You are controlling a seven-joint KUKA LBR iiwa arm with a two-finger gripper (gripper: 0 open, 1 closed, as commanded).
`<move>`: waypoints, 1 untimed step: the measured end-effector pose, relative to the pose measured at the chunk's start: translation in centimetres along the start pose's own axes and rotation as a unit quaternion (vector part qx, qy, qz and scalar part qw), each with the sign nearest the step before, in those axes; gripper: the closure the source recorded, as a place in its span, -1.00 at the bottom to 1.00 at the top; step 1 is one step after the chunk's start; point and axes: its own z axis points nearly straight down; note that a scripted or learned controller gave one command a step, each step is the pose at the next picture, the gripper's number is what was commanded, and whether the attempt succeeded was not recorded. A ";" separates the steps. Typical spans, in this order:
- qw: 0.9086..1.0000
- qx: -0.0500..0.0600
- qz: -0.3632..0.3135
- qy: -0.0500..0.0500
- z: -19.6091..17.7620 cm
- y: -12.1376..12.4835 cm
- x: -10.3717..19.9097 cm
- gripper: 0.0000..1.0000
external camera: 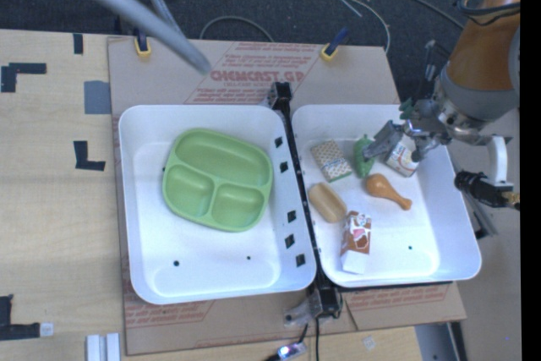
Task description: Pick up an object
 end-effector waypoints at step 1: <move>1.000 -0.006 -0.001 -0.001 -0.6 0.2 0.0 -1.00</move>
